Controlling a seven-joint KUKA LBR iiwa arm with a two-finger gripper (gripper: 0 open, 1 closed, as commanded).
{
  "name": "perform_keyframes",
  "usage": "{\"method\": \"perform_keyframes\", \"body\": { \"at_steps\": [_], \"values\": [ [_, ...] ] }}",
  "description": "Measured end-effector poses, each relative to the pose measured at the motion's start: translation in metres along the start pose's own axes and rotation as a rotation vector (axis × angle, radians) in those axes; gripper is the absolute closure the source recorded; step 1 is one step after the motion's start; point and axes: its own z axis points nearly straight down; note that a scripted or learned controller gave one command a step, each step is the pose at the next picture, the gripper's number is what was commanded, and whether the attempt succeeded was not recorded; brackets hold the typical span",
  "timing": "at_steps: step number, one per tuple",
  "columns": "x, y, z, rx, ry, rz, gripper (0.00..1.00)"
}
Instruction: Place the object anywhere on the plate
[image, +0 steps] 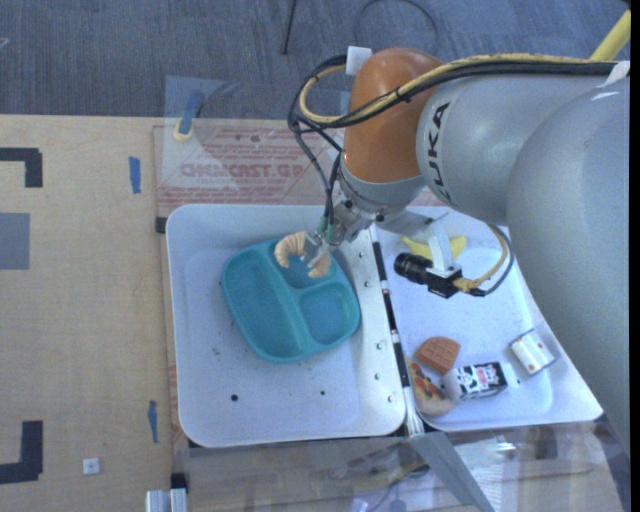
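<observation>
Tan pastry-looking toy is right at the tip of my gripper, over the top rim of the teal divided plate. The plate spreads out from the tip on the side away from my arm. Honestly can't tell how wide the gripper is, or whether it's actually got the toy. The plate's in the white bin under the gripper. The other bin, on my arm's side, has a brown waffle, a black-and-white carton and a silver can.
</observation>
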Motion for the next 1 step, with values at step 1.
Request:
{"method": "perform_keyframes", "body": {
  "at_steps": [1],
  "values": [
    [-0.0005,-0.0001,-0.0002,0.000,0.000,0.001,0.00]
  ]
}}
